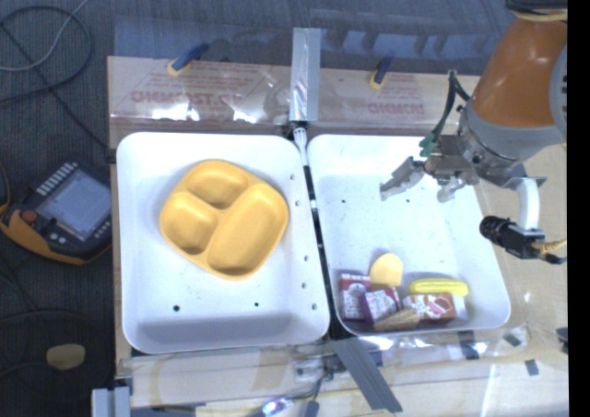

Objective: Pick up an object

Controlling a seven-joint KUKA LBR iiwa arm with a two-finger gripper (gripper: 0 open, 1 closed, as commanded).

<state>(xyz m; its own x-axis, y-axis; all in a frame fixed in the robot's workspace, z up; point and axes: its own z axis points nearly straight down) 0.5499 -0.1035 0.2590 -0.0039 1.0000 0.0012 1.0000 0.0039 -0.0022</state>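
My gripper point(426, 184) hangs over the upper right part of the right bin point(359, 175), its two grey fingers spread open with nothing between them. Below it, along the bin's front edge, lie a small yellow round piece point(386, 268), a yellow bar-shaped object point(439, 288), and red-and-white packets point(364, 300) with a tan cone-like item point(398, 319) on them. The gripper is well above and apart from these objects.
The left bin point(147, 295) holds a yellow three-compartment plate point(224, 217). A metal divider point(305, 74) stands at the back between the bins. A black cylinder point(502, 232) juts from the arm at the right rim. A pendant point(64, 212) lies on the floor at left.
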